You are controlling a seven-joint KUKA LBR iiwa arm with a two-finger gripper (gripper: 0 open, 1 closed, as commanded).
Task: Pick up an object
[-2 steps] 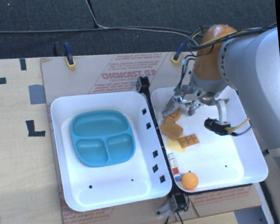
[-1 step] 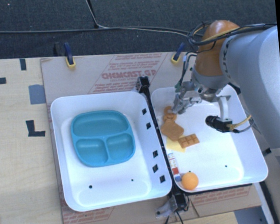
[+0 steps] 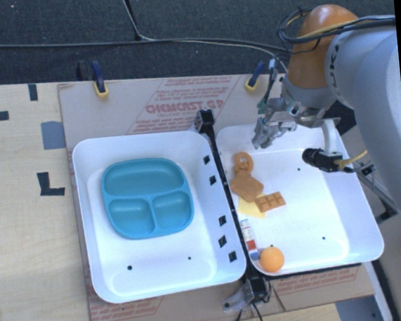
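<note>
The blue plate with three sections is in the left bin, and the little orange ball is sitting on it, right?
Not quite. The blue plate is in the left bin, but the orange ball is not on it. The camera view shows the ball in the right bin, at its near left corner, by the divider between the bins.

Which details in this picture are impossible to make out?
- Gripper, camera view: too small and blurred to judge its state.
- Brown food pieces: too small to identify; one overlaps the yellow slice.
- Printed lettering on the board: too blurred to read.
- Arm: cut off by the right edge.
</note>
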